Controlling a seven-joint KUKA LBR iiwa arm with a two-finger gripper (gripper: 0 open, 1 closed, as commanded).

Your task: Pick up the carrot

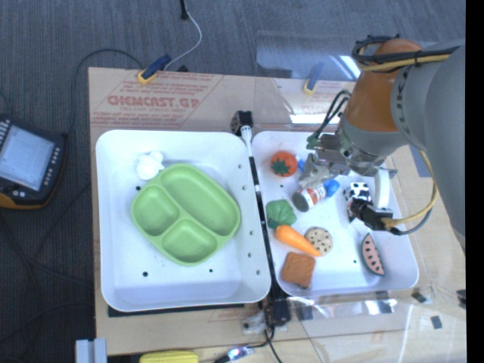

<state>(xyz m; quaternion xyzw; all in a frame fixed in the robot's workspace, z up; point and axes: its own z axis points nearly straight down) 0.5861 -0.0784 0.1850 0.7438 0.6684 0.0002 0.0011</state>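
Carrot (pixel 296 240) in right bin (pixel 393 274), below-left of gripper (pixel 316 174), well apart; jaw state indiscernible.

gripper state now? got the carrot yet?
Gripper: cannot be told from this view; it sits over the right bin by the small bottle. Carrot lies in the bin, not held.
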